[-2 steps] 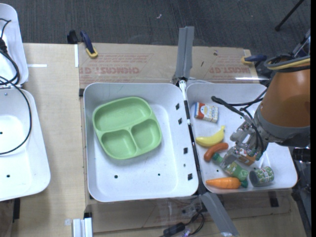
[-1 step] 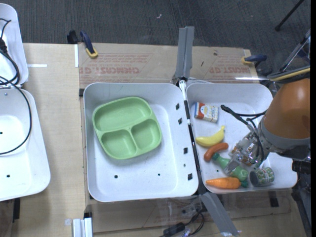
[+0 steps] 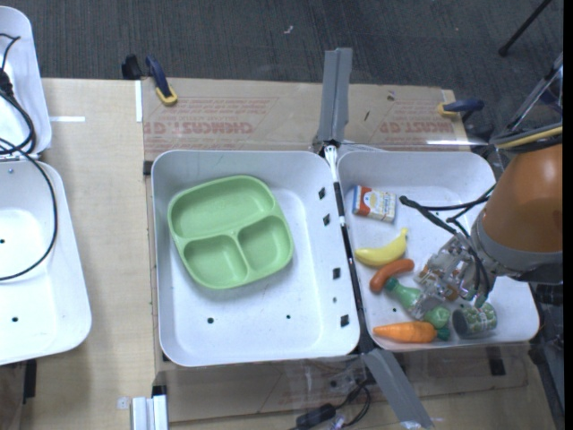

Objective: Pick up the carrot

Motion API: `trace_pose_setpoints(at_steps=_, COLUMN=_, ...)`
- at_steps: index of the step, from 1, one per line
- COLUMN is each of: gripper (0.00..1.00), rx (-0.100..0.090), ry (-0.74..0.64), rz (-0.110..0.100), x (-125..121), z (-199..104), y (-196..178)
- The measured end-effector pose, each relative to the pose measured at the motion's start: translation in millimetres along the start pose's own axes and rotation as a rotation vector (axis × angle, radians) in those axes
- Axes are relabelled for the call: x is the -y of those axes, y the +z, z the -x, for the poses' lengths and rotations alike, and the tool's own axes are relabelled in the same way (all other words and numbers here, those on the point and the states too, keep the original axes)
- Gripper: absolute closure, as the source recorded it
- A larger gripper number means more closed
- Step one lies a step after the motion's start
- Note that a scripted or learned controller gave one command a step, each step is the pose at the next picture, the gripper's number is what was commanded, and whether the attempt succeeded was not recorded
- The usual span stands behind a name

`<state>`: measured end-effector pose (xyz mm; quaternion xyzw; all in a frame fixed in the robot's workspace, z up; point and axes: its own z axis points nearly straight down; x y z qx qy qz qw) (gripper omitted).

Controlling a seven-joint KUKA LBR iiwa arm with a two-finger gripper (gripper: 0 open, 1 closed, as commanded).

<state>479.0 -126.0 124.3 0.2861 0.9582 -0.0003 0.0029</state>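
The orange carrot [image 3: 405,331] lies flat near the front edge of the right bin [image 3: 430,173], with its green top pointing right. My gripper [image 3: 449,279] hangs low over the right bin, just above and to the right of the carrot. It sits over a green bottle [image 3: 414,297] and is apart from the carrot. The arm's orange band [image 3: 533,200] fills the right side of the bin.
In the right bin are a banana [image 3: 382,251], a red sausage [image 3: 391,274], a small red-and-white carton [image 3: 373,203] and a grey-green can [image 3: 476,321]. The left bin [image 3: 233,330] holds a green divided plate [image 3: 230,231]. A metal divider [image 3: 336,97] stands between the bins.
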Motion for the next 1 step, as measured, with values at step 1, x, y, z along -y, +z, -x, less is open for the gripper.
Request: trace_pose_setpoints(at_steps=1, gripper=0.00, rx=0.015, ry=-0.134, rz=0.002, x=-11.3, z=-3.7, y=4.5)
